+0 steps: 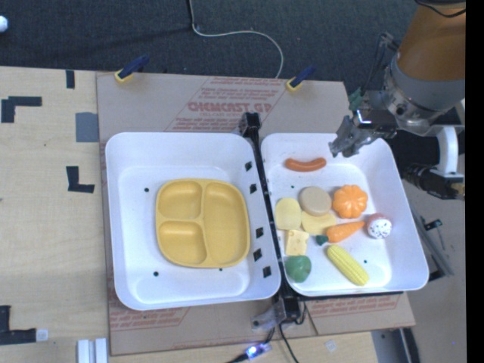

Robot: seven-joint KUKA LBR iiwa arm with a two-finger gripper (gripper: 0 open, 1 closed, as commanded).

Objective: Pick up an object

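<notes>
The right bin (401, 203) holds several toy foods: a sausage (305, 164), a tan round cookie (314, 200), an orange pumpkin (349, 200), a carrot (344, 231), a corn cob (347, 265), a green pepper (298, 268), yellow cheese pieces (296, 242) and a white speckled ball (379, 228). My gripper (344, 144) hangs over the bin's far right corner, above and to the right of the sausage. Its dark fingers point down and left with nothing visible between them.
The left bin (128, 203) holds a yellow divided plate (203, 222). Both bins rest on cardboard (219, 104) held by blue and yellow clamps (132, 67). A white cable (242, 35) loops across the dark floor behind. The arm's orange band (435, 29) rises at top right.
</notes>
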